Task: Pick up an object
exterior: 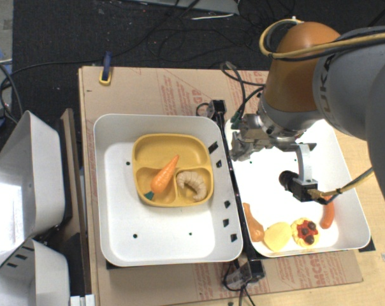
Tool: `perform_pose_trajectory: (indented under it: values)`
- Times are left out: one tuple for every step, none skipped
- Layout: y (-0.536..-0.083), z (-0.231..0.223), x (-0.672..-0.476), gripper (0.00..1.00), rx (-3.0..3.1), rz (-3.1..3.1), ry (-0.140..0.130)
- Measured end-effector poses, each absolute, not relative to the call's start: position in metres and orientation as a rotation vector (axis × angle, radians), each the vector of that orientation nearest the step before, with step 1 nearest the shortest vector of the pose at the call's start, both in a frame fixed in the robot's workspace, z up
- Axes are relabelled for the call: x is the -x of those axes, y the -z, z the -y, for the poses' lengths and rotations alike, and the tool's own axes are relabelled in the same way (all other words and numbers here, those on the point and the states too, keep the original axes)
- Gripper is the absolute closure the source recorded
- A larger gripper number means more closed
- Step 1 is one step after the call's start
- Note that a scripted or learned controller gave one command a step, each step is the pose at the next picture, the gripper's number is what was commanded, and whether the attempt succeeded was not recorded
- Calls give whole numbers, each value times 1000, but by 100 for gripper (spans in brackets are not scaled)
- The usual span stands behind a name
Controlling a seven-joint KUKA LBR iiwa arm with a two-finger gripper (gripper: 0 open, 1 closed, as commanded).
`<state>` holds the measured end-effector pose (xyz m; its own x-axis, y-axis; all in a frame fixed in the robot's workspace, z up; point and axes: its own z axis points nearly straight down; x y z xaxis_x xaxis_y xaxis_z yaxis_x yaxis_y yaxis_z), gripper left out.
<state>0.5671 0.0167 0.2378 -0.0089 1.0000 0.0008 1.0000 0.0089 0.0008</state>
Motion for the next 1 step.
perform_pose_trajectory:
  values:
    - [-229,-64,-595,100,2213,2232,3]
